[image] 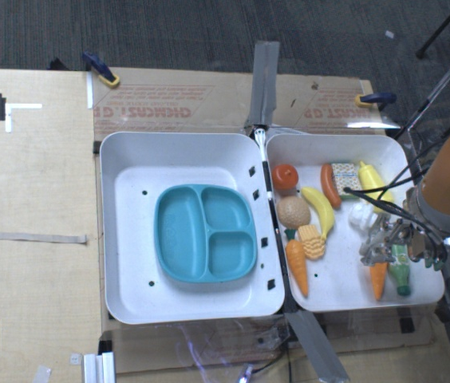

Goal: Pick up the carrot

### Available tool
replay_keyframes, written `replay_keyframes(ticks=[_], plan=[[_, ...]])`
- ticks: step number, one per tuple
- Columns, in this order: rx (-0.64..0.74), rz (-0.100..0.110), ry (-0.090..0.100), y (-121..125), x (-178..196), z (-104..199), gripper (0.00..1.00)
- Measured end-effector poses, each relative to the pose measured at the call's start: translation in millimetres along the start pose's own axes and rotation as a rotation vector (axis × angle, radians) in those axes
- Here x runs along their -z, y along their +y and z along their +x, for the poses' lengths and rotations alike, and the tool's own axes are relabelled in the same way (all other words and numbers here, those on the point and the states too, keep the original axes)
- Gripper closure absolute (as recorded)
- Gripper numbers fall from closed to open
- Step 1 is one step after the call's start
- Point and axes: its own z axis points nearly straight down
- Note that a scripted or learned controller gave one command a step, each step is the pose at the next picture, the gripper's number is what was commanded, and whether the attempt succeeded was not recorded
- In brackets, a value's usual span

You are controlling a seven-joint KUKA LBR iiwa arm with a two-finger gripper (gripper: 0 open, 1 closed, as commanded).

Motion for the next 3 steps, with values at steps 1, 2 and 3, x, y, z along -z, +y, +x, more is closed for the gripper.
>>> replay_keyframes(ticks=[1,2,3], plan=[[0.000,0.000,0.000,0.1,0.0,0.0,0.00],[-0.093,-0.003,0.022,-25.6,-30.9,6.3,0.00],[-0.309,0.000,0.023,17.3,-31.0,14.0,0.00]])
